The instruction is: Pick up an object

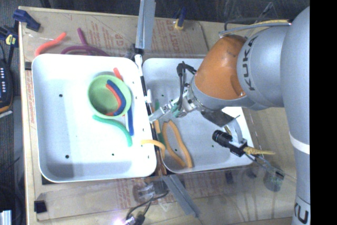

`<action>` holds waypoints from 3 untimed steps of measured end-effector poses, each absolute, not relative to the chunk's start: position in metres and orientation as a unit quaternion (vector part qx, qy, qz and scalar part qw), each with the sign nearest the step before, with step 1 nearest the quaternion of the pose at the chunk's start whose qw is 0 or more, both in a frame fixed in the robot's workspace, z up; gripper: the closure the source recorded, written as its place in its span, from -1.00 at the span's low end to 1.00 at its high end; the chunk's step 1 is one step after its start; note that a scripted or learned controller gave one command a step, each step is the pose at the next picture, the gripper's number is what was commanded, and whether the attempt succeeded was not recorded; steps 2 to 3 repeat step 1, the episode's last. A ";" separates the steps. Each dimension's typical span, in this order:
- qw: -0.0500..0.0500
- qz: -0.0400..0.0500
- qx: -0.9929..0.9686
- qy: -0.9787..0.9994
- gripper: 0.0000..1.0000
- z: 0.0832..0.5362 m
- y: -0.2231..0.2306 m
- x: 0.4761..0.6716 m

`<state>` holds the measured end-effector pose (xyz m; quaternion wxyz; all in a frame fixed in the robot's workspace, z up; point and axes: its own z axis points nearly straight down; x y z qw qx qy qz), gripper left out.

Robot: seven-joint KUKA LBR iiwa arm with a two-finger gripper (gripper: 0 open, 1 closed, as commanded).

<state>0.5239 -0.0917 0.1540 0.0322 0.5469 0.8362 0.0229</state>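
Note:
My gripper (159, 113) is low in the right bin (210, 158), close against its left wall, under the orange wrist band. An orange looped strip (177, 146) lies just below the gripper on the bin floor. A yellow curved piece (151, 143) rests across the wall between the two bins. In the left bin (58, 129) stands a green bowl (103, 96) with a red curved piece (114, 93) and a blue curved piece (123, 93) inside it. A green curved strip (115, 123) and a blue stick (130, 125) lie below the bowl.
The big grey arm covers the right bin's far and right sides. A black cylinder (225, 140) sticks out near the bin's right wall. On the bench behind the left bin lie an orange strip (50, 43) and a purple hose (83, 50).

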 end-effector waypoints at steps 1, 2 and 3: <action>0.035 0.024 0.533 0.845 -1.00 0.152 -0.094 0.526; 0.035 0.024 0.533 0.845 -1.00 0.152 -0.094 0.526; 0.035 0.024 0.533 0.845 -1.00 0.152 -0.094 0.526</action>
